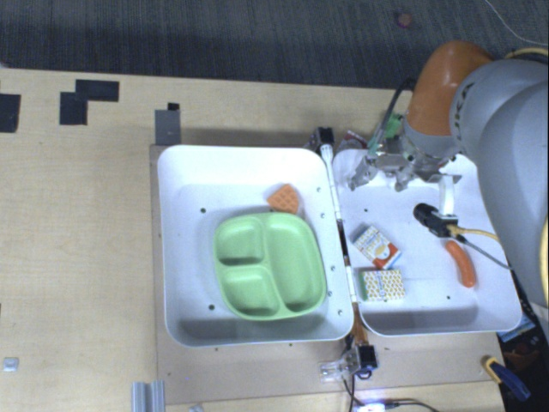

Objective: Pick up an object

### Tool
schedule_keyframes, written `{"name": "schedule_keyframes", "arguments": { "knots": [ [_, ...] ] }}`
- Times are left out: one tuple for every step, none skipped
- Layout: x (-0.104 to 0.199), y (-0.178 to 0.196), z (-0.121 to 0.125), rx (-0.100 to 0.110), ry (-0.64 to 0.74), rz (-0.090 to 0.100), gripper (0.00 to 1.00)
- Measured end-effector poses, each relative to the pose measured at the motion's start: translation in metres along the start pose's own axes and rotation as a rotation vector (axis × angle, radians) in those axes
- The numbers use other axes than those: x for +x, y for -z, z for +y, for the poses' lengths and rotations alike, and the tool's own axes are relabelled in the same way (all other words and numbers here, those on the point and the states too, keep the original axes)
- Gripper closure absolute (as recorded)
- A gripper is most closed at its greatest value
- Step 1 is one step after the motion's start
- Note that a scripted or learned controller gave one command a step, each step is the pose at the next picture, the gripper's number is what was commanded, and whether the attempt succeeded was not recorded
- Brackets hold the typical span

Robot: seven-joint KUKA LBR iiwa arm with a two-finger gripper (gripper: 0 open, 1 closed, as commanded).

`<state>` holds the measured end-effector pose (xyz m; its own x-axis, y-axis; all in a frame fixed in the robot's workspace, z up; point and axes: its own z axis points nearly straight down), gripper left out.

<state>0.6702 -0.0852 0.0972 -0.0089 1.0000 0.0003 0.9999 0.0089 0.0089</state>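
My gripper (380, 178) hangs over the far end of the right bin (429, 316), open, with nothing between its fingers. Below it in that bin lie a small white, orange and blue carton (376, 245) and a speckled pale box (383, 285), both apart from the gripper. An orange sausage-shaped thing (464, 264) lies near the bin's right side. In the left bin (184, 230) sits a green divided plate (268, 263), with an orange waffle-like piece (285, 199) just beyond its far rim.
The grey arm with its orange band (446, 75) reaches in from the upper right and covers the right bin's far right corner. The rims of the two bins meet at a narrow ridge (339, 230). Black marks (86, 101) lie on the bench at far left.
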Motion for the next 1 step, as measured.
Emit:
{"name": "schedule_keyframes", "arguments": {
  "knots": [
    [0.0007,0.0116,0.0016,-0.005,0.002,0.0,1.0]
  ]
}}
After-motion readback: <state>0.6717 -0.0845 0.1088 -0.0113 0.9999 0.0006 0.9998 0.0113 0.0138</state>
